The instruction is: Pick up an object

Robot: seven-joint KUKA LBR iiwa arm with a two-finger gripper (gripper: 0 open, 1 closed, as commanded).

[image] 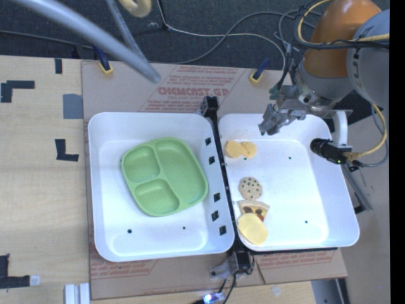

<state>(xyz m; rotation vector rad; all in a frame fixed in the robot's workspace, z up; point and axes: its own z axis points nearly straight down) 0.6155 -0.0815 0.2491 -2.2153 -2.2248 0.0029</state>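
Note:
My gripper (271, 126) hangs over the back edge of the right bin (329, 189), its dark fingers pointing down and left. Nothing shows between them. Below and to its left lie two pale yellow round pieces (240, 149) near the bin's left wall. Further forward sit a chocolate-chip cookie (250, 187), a small sandwich-like piece (253, 208) and a larger yellow disc (253, 229). The gripper is apart from all of them.
The left bin (107, 233) holds a green three-compartment tray (164, 175). A black divider (216, 163) runs between the bins. Cables and a black fitting (329, 149) lie along the right bin's right rim. A grey pole (76, 24) crosses the top left.

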